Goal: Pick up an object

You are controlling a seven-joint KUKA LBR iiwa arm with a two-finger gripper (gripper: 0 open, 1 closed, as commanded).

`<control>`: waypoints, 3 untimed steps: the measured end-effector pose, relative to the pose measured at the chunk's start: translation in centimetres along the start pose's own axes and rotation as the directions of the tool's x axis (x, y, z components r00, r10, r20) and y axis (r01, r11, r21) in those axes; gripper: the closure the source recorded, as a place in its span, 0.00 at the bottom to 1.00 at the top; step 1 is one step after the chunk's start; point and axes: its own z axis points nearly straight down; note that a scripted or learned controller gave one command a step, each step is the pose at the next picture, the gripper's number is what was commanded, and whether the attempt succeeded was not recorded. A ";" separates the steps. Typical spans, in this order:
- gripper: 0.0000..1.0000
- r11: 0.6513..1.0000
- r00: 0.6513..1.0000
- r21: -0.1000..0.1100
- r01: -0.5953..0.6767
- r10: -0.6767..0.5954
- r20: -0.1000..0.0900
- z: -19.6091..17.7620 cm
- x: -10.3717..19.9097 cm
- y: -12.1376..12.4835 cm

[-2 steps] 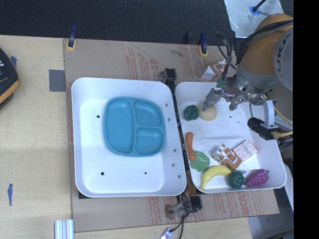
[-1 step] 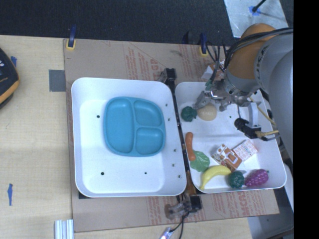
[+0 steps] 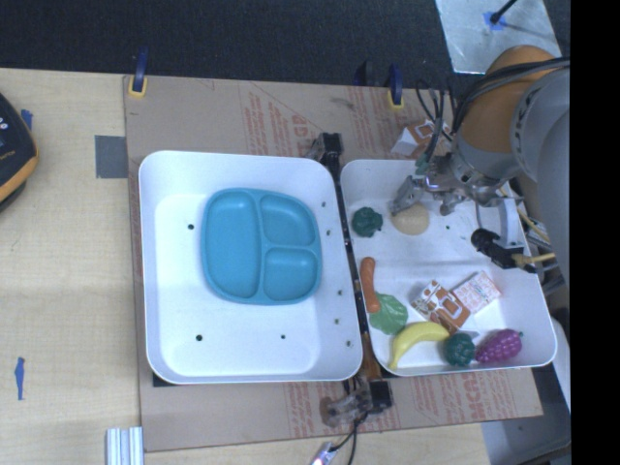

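The counter (image 3: 68, 289) carries a brown cardboard sheet (image 3: 242, 114) on which two shallow white bins sit side by side. The left bin (image 3: 165, 356) holds a blue divided plate (image 3: 262, 245) near its centre. The right bin (image 3: 528, 303) holds the small objects. The grey arm (image 3: 542, 124), with its orange band (image 3: 513, 66), enters from 3 o'clock and reaches down over the right bin's 12 o'clock portion. Its pincer (image 3: 418, 201) is lowered at the bin's upper left, with its fingers spread apart around the top of a beige rounded object (image 3: 412, 223); whether they touch that object cannot be told. The beige object lies directly under the pincer, toward 6 o'clock of it. A dark green broccoli piece (image 3: 366, 222) lies just beside it at 9 o'clock. Toward 6 o'clock, well apart from the pincer, lie an orange sausage (image 3: 369, 281), a light green leaf (image 3: 389, 314), a yellow banana (image 3: 417, 340), a small printed box (image 3: 439, 301), a white packet (image 3: 478, 290), a dark green round item (image 3: 459, 350) and a purple grape bunch (image 3: 498, 346).
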 end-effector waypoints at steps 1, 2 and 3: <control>1.00 1.000 1.000 -0.009 0.003 -0.003 0.002 -1.5 -0.1 0.3; 0.00 1.000 1.000 -0.006 0.003 -0.003 0.002 -1.4 -0.1 0.2; 0.00 1.000 1.000 0.000 0.000 0.000 0.000 -10.0 -6.8 0.0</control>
